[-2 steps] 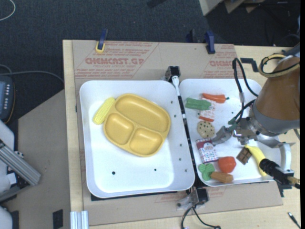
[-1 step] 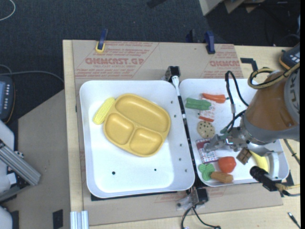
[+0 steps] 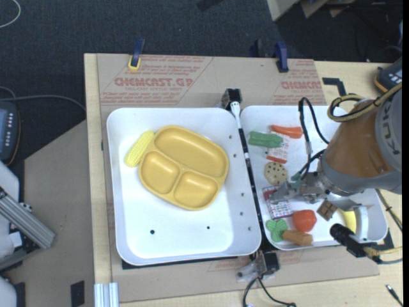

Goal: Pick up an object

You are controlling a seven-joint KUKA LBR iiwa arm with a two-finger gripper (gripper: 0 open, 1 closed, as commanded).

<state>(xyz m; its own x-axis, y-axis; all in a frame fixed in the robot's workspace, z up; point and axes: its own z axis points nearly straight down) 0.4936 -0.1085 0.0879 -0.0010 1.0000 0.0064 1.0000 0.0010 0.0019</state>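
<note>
My gripper (image 3: 289,190) is low in the right bin (image 3: 255,117), over its left middle part. Right below it lies a small pink and white packet (image 3: 278,204). A beige cookie (image 3: 275,171) lies just above the gripper. A red tomato (image 3: 305,220), a green leafy piece (image 3: 276,227) and a brown sausage (image 3: 298,237) lie toward the bin's front. A green piece (image 3: 264,139) and an orange carrot (image 3: 286,132) lie at the back. The arm hides part of a yellow piece (image 3: 349,221).
The left bin (image 3: 185,238) holds a yellow divided plate (image 3: 183,167) with a yellow corn cob (image 3: 138,148) beside it. The arm's orange band (image 3: 358,149) covers the right bin's right half. Cables loop over the bench at the right and front.
</note>
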